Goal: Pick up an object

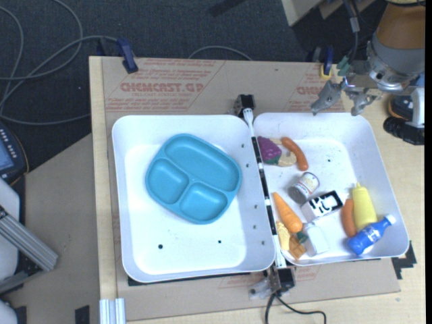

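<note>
The gripper (344, 98) hangs above the far rim of the right bin (378, 155) with its fingers spread and nothing between them; the objects lie lower in this bin. The yellow bottle (363, 206) looks a good choice; I would descend straight over it, keeping away from the blue bottle (369, 235).
</note>
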Available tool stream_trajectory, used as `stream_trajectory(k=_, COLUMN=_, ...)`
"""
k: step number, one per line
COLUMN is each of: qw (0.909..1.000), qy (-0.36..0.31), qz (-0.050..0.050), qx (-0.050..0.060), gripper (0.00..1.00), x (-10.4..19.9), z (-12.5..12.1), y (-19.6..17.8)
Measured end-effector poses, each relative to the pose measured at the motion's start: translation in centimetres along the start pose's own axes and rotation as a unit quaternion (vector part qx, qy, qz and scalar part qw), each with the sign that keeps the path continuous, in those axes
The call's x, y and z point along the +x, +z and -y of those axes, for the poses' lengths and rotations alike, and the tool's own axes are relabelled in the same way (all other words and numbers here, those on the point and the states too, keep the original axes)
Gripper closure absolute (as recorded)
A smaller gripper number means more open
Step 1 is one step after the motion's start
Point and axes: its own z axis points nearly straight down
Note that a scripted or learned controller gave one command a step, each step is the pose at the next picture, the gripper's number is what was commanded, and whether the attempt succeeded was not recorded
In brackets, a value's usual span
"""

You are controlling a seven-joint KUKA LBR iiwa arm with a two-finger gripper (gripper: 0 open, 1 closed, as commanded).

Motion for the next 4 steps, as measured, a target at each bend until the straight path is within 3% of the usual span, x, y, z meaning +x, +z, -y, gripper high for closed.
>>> stream_trajectory(k=1, qw=1.0, qy=-0.001, qz=-0.001, qx=0.004, gripper=0.0, x=1.6, z=-1.0, y=10.4)
stream_trajectory(k=2, qw=1.0, qy=0.003, qz=0.001, qx=0.006, gripper=0.0, x=2.6, z=7.0, y=17.6)
stream_trajectory(k=3, qw=1.0, qy=0.001, qz=-0.001, qx=0.003, gripper=0.0, x=2.4, z=12.3, y=17.2)
stream_trajectory(k=4, qw=1.0, qy=0.001, qz=0.0, qx=-0.002, gripper=1.0, x=2.4, z=11.9, y=16.1)
